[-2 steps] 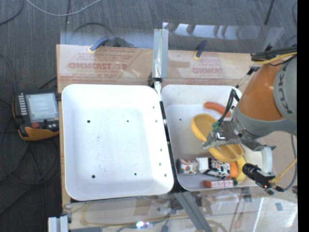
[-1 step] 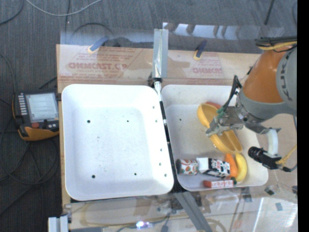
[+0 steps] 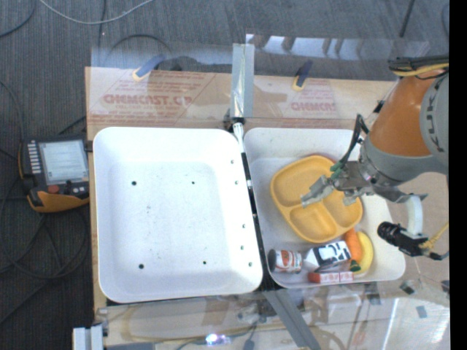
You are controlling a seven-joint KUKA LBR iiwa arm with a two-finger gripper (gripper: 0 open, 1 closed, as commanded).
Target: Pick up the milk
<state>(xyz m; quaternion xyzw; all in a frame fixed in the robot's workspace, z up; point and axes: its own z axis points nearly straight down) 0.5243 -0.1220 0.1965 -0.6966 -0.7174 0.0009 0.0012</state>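
Milk carton [image 3: 330, 254]: lies on its side at right bin's [image 3: 255, 195] near wall, between can [image 3: 285, 260] and orange [image 3: 354, 245]; gripper [image 3: 326, 188], fingers spread and holding nothing, hangs over yellow plate [image 3: 306, 221]; advise shifting nearward, descending astride carton's narrow width.

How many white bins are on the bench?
2. The left bin sits on the bench's left side; the right bin sits beside it, touching, and holds a yellow plate.

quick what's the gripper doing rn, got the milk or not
gripper: open, holding nothing, hovering over the yellow divided plastic plate; the black-and-white milk carton lies untouched at the right white bin's near edge
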